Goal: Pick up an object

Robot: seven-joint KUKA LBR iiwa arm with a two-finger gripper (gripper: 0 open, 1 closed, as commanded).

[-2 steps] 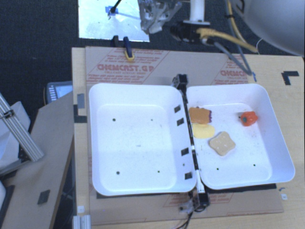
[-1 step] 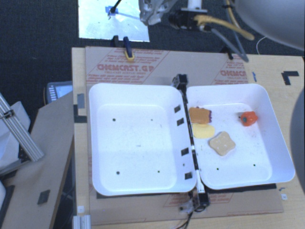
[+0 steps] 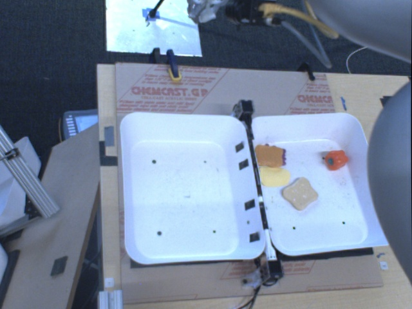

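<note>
Gripper (image 3: 205, 5) high at top of frame, grip state unclear; risks grazing divider descending toward crowded sandwich (image 3: 270, 156), cheese slice (image 3: 275, 177), toast (image 3: 300, 193).

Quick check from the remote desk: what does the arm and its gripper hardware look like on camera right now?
The arm shows as smooth, rounded grey casing. The gripper is shiny metallic silver, joined to a black block with a white cylinder above it. Yellowish hoses and grey cables trail from it back to the arm.
</note>
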